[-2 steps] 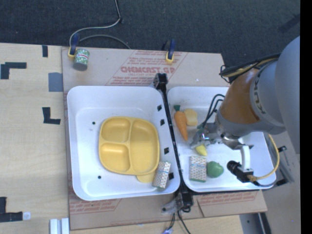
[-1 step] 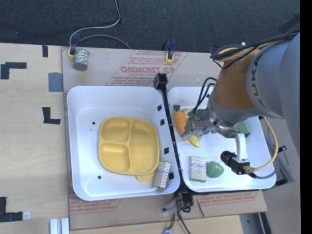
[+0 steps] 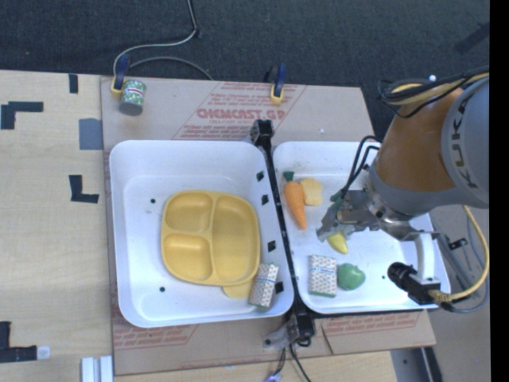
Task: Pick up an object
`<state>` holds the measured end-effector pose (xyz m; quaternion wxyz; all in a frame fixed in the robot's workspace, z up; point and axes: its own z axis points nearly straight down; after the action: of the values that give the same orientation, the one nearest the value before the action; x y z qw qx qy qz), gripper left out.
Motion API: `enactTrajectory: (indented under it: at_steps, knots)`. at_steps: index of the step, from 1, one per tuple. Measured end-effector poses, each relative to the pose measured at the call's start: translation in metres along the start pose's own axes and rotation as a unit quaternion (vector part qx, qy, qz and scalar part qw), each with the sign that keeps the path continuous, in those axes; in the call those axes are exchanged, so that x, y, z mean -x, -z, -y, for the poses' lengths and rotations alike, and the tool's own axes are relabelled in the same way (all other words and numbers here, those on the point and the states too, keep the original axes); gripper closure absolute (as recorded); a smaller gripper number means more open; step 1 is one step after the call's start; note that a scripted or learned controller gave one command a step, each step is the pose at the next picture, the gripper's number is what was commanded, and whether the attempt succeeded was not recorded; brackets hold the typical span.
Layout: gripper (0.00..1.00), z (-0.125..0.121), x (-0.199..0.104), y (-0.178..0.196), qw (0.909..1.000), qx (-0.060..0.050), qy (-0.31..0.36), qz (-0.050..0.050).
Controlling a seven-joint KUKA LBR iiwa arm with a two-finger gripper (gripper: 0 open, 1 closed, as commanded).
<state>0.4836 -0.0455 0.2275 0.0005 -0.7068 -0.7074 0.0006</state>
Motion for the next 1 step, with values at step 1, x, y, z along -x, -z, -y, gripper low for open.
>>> enactTrajectory:
  at_steps: [1]
  knots:
    - [1.0, -0.0005, -0.0193, 0.0483, 1.0, 0.001, 0.0, 0.0]
